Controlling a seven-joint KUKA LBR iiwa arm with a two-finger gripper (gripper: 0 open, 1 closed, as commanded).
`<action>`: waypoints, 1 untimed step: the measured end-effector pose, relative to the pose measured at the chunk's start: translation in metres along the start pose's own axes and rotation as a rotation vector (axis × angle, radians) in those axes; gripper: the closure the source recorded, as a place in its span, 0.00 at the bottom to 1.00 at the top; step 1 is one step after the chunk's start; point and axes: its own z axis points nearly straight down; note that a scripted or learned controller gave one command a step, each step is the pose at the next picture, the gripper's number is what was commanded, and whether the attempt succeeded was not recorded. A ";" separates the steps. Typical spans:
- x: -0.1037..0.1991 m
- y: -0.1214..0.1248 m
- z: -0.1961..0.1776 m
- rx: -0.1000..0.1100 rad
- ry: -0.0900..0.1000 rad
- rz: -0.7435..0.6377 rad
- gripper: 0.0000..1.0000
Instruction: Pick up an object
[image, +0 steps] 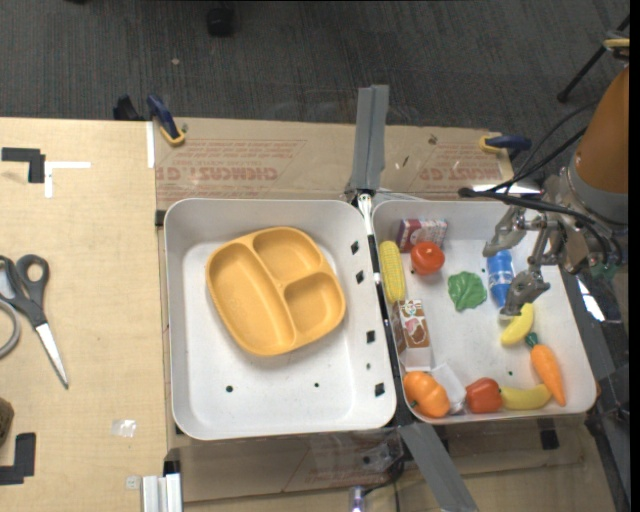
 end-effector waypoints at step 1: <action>-0.037 -0.096 0.080 0.001 -0.002 0.257 0.00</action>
